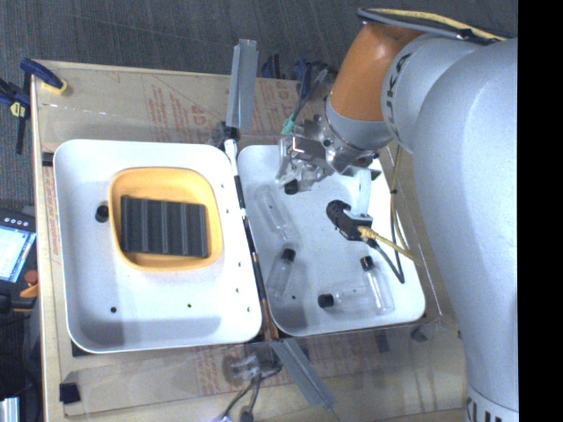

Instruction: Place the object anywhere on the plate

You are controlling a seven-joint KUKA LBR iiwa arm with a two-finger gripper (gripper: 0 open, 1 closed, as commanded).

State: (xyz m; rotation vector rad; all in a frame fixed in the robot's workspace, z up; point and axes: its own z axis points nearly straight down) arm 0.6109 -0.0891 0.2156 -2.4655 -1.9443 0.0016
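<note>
A yellow plate (164,183) lies in the left bin (79,306), with a dark grey ribbed tray (165,227) resting on it. Several clear plastic tubes with black caps lie in the right bin (405,310): one (281,275) at the left, one (350,300) near the front, one (376,287) at the right. A further clear tube (274,214) lies just below my gripper (292,176), which hangs low over the right bin's far left corner. I see nothing held in it.
A small black knob (102,211) sits in the left bin beside the plate. A raised divider (246,236) separates the two bins. The arm's bulky grey body (457,192) covers the right side.
</note>
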